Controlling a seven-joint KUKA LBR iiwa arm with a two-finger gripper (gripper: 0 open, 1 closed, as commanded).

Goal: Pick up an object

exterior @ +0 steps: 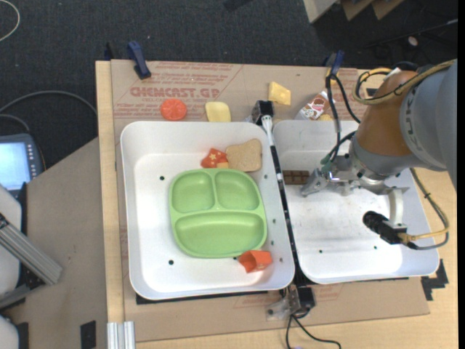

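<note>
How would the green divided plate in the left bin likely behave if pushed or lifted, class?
The green divided plate looks moulded and rigid, so it probably keeps its shape. Lying flat and low, it should slide rather than tip. Its smooth surface may prove slippery to grasp.

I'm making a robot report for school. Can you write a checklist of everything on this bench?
Surface: cardboard-covered bench bearing left bin and right bin.
Job's things: green divided plate, bread slice, red piece, orange block in left bin; brown bar in right bin.
Clutter: orange disc, two yellow pieces on the cardboard.
Grippers: gripper low over right bin.
Cables: black wires by the arm.
Surroundings: dark carpet.
</note>
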